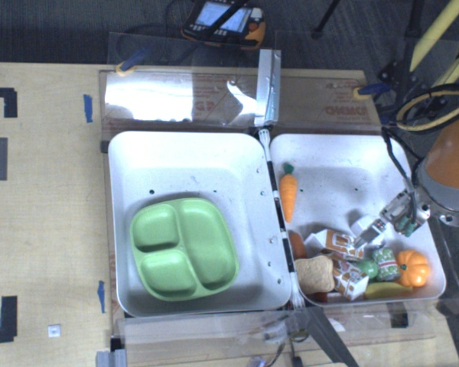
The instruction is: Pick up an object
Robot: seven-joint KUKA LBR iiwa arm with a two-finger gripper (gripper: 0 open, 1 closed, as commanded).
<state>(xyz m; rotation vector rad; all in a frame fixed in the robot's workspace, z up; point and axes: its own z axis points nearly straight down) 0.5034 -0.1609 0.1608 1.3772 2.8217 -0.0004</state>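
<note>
**Gripper hovering over the toy pile in the right bin**

The gripper (369, 233) is hanging low over the right bin (329, 155), its tip sitting just above the heap of toy food crowding the bin's near corner. Whether its fingers are apart or together I cannot tell; nothing is visibly sitting between them. A small orange-and-white carton (339, 242) is lying just to the left of the tip, close enough to look like touching. A green piece (385, 264) is lying just below the tip, with the orange pumpkin (412, 267) beside it to the right and the slice of bread (315, 274) further left.

The toy carrot (288, 192) is lying well apart from the gripper, against the bin's left wall, its long axis running up and down the view with the green top pointing away from the camera.

The arm is reaching in from the right, its wrist slanting down and to the left toward the pile.

The left bin (138, 155) is carrying a green divided plate (183, 246).
</note>
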